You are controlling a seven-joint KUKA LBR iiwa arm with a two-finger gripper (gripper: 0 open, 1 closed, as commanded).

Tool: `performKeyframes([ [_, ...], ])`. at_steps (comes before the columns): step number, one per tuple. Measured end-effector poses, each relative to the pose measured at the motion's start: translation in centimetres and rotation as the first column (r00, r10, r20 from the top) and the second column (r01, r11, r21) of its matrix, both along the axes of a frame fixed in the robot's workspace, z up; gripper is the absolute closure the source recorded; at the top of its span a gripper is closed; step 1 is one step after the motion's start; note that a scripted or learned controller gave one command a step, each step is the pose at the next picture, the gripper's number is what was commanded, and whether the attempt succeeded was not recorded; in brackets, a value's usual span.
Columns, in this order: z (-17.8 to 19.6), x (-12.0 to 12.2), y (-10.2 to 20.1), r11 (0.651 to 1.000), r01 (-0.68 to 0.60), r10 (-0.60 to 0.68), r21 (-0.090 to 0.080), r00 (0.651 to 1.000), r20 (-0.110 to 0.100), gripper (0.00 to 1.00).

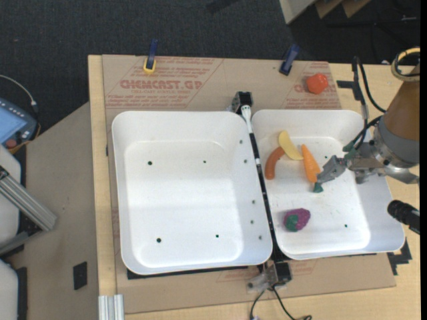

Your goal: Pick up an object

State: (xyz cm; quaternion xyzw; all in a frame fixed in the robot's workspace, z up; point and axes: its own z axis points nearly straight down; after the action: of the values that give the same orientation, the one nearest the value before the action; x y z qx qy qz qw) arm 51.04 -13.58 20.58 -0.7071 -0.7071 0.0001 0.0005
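The right bin holds a yellow banana, a curved orange-brown piece, an orange carrot with a green end, and a purple grape bunch. My gripper reaches in from the right and hangs low, just right of the carrot, its tip close to the carrot's green end. Nothing shows as held in it.
The left bin lies beside the right one, with a black divider strip between them. An orange-red object rests on the cardboard behind the right bin. Blue and yellow clamps hold the board's far edge. Cables run at the right.
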Motion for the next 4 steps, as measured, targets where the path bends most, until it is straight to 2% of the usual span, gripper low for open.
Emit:
performKeyframes([
  [1, -2.3, -2.6, 7.1, 1.0, -0.006, 0.006, 0.004, 1.0, -0.006, 0.0],
  [2, 9.1, -2.5, 0.6, 1.0, 0.004, -0.004, -0.006, 1.0, 0.012, 0.0],
  [4, 14.4, -3.1, -5.0, 1.0, 0.002, -0.002, -0.005, 1.0, 0.007, 0.0],
])
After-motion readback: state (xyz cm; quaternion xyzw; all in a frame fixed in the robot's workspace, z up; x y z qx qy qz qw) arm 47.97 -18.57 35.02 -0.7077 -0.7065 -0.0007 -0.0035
